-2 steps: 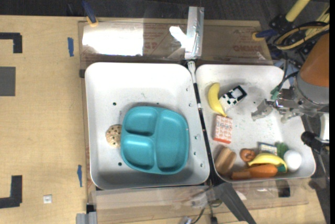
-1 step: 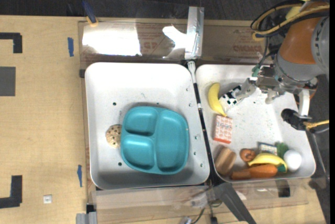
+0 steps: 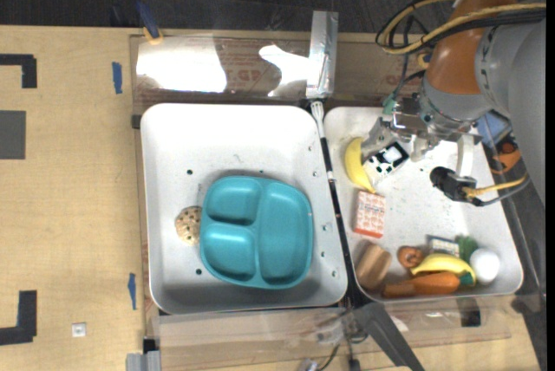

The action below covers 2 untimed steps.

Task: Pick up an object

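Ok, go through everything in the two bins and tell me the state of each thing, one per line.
teal divided plate: flat in left bin, compartments bare
cookie: beside plate's left edge
banana: in right bin, next to gripper
pink box: lying flat
small banana: on pile at bin's near edge
carrot: lying flat
white ball: in corner

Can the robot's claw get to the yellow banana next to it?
Probably yes. The claw hovers right beside the banana in the right bin, and nothing lies on top of it. The pink box sits lower down, out of the way.
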Each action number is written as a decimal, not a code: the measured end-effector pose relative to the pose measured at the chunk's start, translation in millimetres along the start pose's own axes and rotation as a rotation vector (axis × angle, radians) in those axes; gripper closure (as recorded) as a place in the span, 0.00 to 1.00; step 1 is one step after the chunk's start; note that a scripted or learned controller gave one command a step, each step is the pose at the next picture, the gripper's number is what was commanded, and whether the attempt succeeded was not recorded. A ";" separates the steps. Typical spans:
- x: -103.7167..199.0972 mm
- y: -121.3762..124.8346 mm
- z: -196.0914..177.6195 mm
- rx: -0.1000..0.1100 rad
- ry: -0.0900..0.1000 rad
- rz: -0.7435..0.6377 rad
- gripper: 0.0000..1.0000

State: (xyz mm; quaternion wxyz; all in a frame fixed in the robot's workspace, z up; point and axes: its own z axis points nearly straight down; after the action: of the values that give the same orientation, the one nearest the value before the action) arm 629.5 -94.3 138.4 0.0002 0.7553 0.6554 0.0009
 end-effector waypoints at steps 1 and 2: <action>-1.4 36.1 22.3 -0.030 -0.005 -0.191 0.00; -17.6 37.5 23.7 -0.024 -0.008 -0.539 0.00</action>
State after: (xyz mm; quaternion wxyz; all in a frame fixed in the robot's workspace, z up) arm 664.2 -117.0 114.7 0.0117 0.5536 0.8327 0.0055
